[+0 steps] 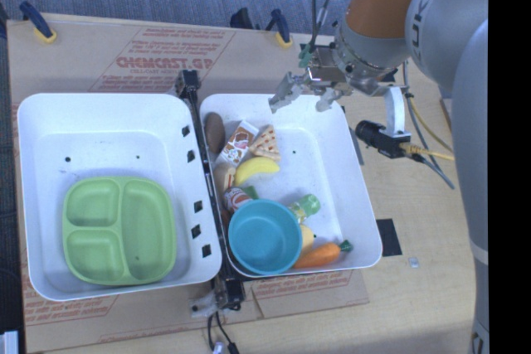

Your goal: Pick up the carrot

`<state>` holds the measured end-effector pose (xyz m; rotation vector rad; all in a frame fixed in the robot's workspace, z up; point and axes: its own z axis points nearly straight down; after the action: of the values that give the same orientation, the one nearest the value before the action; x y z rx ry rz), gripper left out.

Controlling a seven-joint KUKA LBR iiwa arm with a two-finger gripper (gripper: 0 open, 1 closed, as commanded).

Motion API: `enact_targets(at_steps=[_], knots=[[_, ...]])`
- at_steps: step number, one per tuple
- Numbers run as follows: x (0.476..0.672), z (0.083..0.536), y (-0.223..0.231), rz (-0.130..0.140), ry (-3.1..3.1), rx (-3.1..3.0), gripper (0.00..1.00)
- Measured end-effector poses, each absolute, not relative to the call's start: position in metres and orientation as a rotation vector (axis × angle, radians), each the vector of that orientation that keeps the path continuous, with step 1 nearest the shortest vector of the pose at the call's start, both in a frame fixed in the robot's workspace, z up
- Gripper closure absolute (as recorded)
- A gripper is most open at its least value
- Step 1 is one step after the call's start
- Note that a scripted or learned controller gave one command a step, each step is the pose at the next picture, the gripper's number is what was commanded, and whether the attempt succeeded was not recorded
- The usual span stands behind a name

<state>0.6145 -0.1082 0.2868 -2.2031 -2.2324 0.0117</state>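
Carrot [322, 254]: lies flat in the near right corner of the right bin [355, 178], leafy end toward the right wall, root end tucked against the blue bowl [264, 236]. Untouched. A good pick would come down on the free orange middle, fingers set across its length, well off the bowl rim and the bin wall; the tight corner could block a wide approach.

Blue bowl: upright, at the near edge of the right bin, touching the carrot.

Green bottle [306, 206]: just behind the bowl, near the carrot; could be nudged during descent.

Banana [256, 170], pizza slice [267, 143], small carton [239, 143]: clustered along the bin's left side, further back.

Green divided plate [120, 231]: in the left bin [50, 137], near half.

Gripper [305, 93]: hangs above the far rim of the right bin, well apart from the carrot, fingers spread and nothing between them.

Arm: grey with orange band, reaching in from the right.

Surface: cardboard sheet [158, 54] under both bins on a pale bench; blue clamps [37, 21] at its far edge; cables at right.
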Motion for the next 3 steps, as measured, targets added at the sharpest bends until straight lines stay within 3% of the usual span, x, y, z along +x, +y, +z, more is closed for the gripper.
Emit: enact_targets(at_steps=[1,2,3], knots=[[0.627,0.420,-0.117,0.001,-2.273,-2.181,0.00],[0.657,0.453,-0.092,0.007,-2.646,-1.702,0.00],[0.658,0.464,-0.091,0.013,-2.654,-1.693,1.00]])
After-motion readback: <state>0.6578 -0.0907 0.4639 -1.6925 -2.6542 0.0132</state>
